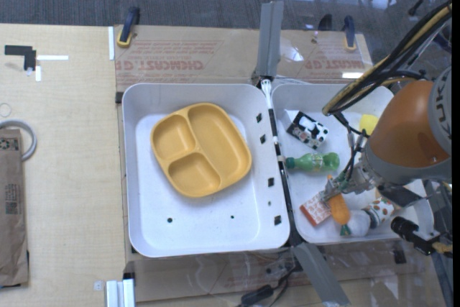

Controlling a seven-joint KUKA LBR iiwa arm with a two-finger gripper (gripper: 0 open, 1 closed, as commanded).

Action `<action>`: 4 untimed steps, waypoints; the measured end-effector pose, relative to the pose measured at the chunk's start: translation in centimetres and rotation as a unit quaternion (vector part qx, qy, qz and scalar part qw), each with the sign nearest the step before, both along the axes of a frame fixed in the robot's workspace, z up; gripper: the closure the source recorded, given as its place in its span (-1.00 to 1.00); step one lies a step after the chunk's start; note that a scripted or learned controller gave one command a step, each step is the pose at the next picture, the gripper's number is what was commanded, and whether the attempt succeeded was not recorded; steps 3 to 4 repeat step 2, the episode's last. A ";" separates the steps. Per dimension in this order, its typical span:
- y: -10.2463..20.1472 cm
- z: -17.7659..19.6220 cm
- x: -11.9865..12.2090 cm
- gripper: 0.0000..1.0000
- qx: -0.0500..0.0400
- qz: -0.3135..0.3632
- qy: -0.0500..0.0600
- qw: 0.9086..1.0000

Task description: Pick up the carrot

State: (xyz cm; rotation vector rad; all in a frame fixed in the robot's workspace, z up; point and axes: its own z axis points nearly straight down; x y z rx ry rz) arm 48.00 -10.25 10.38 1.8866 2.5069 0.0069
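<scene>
Close around carrot (338, 210): green bottle (312, 162), red packet (314, 211)

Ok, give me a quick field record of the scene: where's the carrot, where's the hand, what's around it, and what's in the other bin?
carrot: right bin, near front, orange
hand: directly over the carrot's upper end, finger state unclear
neighbours: red-and-white packet to the carrot's left, green bottle behind, black-and-white cow toy further back
left bin: yellow divided plate
pickup status: not confirmed
</scene>
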 end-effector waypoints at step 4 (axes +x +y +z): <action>-5.9 9.2 2.7 1.00 -0.001 -0.043 0.004 0.999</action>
